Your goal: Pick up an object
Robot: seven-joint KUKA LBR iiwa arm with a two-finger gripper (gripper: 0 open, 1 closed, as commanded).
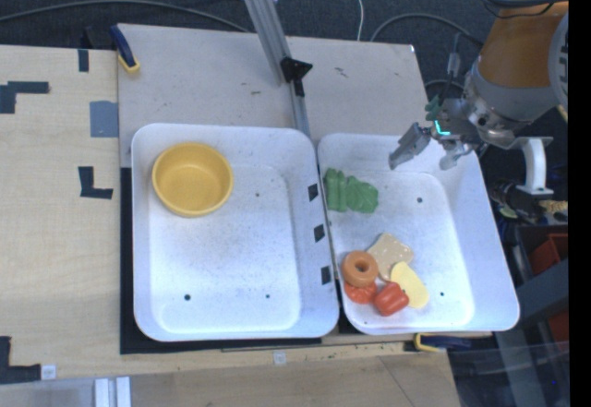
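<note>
Hanging over the right bin's (462, 239) top edge, the pincer (428, 152) has its fingers apart and holds nothing. Below it to the left lies the green toy (349, 193); farther down sits the toy donut (359, 267).

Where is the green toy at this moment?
The green toy lies in the right bin, near its upper left corner beside the divider. The gripper is above and to its right, and the donut is below it.
</note>
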